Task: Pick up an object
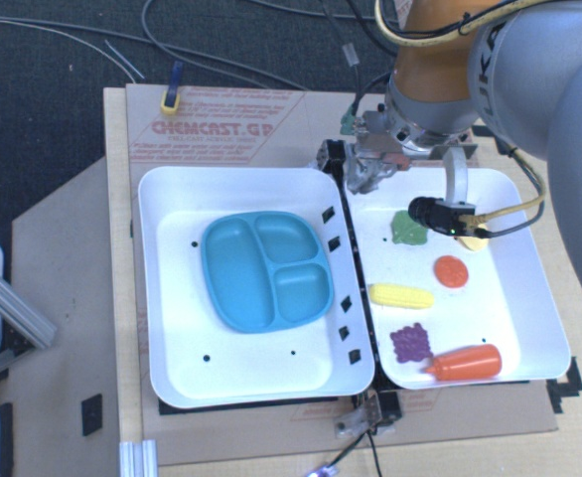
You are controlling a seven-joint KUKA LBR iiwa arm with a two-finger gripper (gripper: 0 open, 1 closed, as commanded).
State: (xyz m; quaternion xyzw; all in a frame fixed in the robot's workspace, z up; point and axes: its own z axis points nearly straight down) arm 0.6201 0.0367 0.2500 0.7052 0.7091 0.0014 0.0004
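gripper (370,172) state: can't tell | blue plastic divided tray (267,269), L bin | bumpy yellow corn (401,295), R bin

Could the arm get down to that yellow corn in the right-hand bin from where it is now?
Probably yes. The corn lies by itself on the floor of the right bin, apart from its neighbours, with nothing over it.
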